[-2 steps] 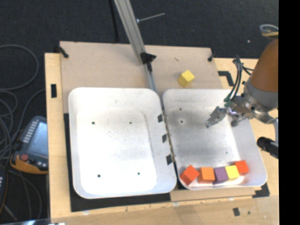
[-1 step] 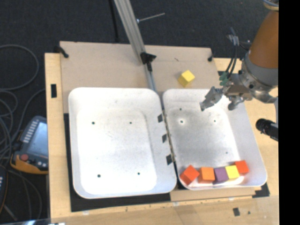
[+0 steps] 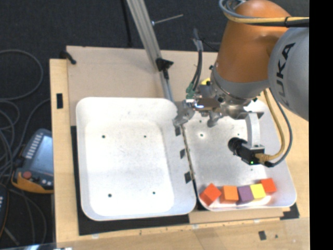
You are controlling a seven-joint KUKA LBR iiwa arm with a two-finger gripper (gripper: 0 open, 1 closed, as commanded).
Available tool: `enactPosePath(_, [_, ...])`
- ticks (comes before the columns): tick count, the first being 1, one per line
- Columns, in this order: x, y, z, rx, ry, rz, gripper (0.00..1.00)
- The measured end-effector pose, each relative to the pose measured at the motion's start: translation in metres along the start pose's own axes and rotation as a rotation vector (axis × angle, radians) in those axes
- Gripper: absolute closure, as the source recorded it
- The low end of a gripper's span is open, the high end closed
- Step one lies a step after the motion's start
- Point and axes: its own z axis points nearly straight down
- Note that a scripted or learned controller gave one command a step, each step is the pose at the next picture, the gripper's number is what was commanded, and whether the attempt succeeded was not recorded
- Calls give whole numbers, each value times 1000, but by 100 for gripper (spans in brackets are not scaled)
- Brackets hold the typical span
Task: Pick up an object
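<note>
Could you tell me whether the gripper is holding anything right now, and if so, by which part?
It cannot be told: the gripper sits under the orange wrist. The five small coloured blocks lie in a row along the right white bin's near edge, apart from it.

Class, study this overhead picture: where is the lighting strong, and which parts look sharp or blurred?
Camera view: the left bin is bright, nearly washed out; the blocks show crisp, saturated colours; the tool looks slightly soft; the floor around the bench stays dark.

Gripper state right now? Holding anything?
Gripper: cannot be told from this view; it sits over the right bin, apart from the blocks.
</note>
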Motion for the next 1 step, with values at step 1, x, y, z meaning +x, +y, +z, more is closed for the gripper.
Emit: enactPosePath(1, [48,-24,129,11,-2,4,0])
